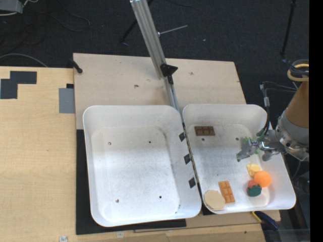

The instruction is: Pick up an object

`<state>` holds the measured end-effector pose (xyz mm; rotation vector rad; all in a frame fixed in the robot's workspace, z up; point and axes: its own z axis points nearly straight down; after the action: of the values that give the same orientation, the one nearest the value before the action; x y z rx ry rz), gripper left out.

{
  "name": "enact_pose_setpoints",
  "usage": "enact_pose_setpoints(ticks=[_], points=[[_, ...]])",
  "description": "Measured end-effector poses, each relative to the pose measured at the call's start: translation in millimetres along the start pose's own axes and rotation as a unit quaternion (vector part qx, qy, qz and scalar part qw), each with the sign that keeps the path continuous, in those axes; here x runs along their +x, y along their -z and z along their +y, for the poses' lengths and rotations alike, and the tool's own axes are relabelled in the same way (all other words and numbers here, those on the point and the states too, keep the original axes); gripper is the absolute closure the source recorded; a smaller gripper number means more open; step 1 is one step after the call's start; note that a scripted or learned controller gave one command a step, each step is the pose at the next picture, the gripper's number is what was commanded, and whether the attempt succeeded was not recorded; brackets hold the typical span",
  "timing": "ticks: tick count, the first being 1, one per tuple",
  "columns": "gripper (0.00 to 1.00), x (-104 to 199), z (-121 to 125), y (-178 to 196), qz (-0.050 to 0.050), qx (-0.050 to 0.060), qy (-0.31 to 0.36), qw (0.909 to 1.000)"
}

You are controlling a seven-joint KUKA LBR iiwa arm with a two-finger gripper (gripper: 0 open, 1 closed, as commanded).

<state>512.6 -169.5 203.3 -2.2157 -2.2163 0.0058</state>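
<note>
You have the gripper [248,150] over the right bin [222,117], toward that bin's right wall; its fingers are a small blur with green wiring, so you cannot tell whether they are spread or pressed together, and nothing can be made out between them. Take the right bin as your landmark: the nearest objects lie in its lower right corner, just below the gripper; a yellow piece [253,169], an orange ball [262,179] touching it, and a red and green piece [254,189] against the ball. Along the bin's lower edge you see an orange waffle block [226,191] beside a pale round disc [215,200]; a brown chocolate bar [205,131] lies near its upper wall, well apart from the gripper. The arm [298,117] is cut off past the bin's right wall; the small pieces are too blurred to name surely.
</note>
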Motion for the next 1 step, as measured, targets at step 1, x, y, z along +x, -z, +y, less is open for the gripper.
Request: enact_pose_setpoints(ticks=[1], points=[[0.0, -0.8, 0.6, 2.4, -0.001, -0.002, -0.001, 1.0]])
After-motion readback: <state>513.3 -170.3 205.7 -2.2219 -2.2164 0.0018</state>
